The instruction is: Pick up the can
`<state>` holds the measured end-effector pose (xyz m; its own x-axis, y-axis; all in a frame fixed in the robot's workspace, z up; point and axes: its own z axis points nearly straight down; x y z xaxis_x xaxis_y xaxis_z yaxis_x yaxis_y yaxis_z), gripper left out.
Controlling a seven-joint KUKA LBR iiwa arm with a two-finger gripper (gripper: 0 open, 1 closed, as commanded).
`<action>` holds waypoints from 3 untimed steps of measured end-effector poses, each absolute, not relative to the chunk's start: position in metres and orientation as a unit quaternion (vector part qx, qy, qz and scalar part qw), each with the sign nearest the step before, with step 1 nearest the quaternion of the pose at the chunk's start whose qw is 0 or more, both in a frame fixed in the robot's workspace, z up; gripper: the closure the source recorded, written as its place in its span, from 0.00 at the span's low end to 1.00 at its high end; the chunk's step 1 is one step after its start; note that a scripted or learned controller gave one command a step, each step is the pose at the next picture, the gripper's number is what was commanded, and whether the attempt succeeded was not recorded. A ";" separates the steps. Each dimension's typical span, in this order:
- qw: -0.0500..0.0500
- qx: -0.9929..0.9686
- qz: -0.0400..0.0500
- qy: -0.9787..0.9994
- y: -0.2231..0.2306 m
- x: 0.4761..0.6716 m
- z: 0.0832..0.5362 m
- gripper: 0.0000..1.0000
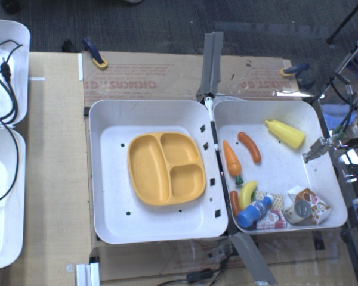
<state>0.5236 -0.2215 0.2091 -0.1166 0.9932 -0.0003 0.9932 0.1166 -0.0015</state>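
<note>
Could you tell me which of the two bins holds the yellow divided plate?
The left bin holds the yellow plate; the right bin holds food items.

A dark grey carpet is seen beyond the bench. The bench is topped with pale wood, and brown cardboard is laid across it, held by blue clamps.
</note>
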 end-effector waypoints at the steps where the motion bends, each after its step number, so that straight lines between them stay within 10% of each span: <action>1: 0.005 -0.680 -0.002 -0.734 -0.216 0.482 0.101 0.00; 2: 0.007 -0.717 -0.003 -0.697 -0.212 0.537 0.090 0.00; 3: 0.002 -0.711 0.001 -0.703 -0.129 0.477 0.090 0.00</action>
<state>0.4768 -0.1286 0.0901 0.0122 0.9999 0.0009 0.9999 -0.0122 -0.0040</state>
